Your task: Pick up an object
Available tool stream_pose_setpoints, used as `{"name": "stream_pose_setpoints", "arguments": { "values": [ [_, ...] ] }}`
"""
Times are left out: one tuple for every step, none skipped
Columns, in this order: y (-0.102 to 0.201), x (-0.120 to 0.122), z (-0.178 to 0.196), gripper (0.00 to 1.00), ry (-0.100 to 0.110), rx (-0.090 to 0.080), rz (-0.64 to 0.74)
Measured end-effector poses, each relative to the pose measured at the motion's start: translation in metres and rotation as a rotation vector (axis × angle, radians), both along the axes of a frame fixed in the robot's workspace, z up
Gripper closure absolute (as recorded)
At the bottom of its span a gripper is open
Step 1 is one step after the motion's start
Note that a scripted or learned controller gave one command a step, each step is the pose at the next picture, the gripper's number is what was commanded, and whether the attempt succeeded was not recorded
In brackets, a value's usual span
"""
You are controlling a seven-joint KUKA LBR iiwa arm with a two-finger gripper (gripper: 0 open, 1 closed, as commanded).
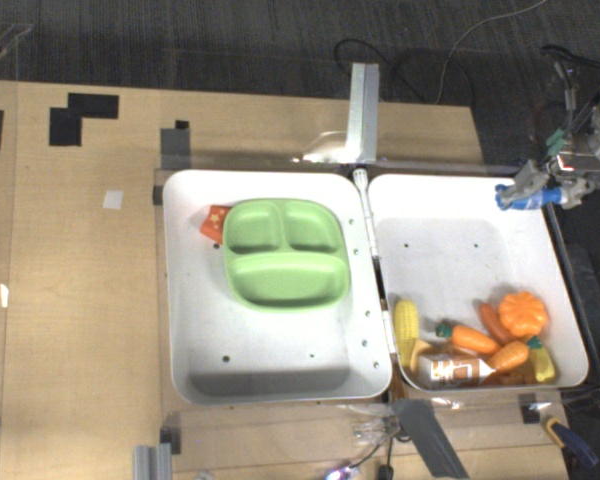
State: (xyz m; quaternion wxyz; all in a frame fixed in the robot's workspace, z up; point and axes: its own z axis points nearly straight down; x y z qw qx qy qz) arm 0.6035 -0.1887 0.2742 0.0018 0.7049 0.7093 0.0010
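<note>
Several small toy foods lie heaped in the near right corner of the right-hand shallow white bin (450, 238); we judge the round orange plastic pumpkin (523, 313) light, stiff and somewhat slick, best pinched across its ribbed sides. Our two-finger gripper (528, 194) hangs at that bin's far right rim, well apart from the pumpkin. Whether it is spread or closed we cannot tell, and nothing shows in it.

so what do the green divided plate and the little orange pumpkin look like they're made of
Green divided plate: likely moulded plastic, one even colour with a soft matte sheen and rounded compartment edges.
Orange pumpkin: probably plastic or rubber toy food, with a smooth, uniform, slightly glossy ribbed skin; too small to be sure.
</note>
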Motion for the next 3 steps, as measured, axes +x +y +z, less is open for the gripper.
{"name": "stream_pose_setpoints", "arguments": {
  "values": [
    [0.031,-0.001,-0.148,0.0,0.001,0.003,-0.358],
    [0.025,-0.019,-0.164,0.0,0.001,0.001,-0.01],
    [0.048,-0.008,-0.184,0.0,-0.007,0.002,-0.057]
  ]
}}
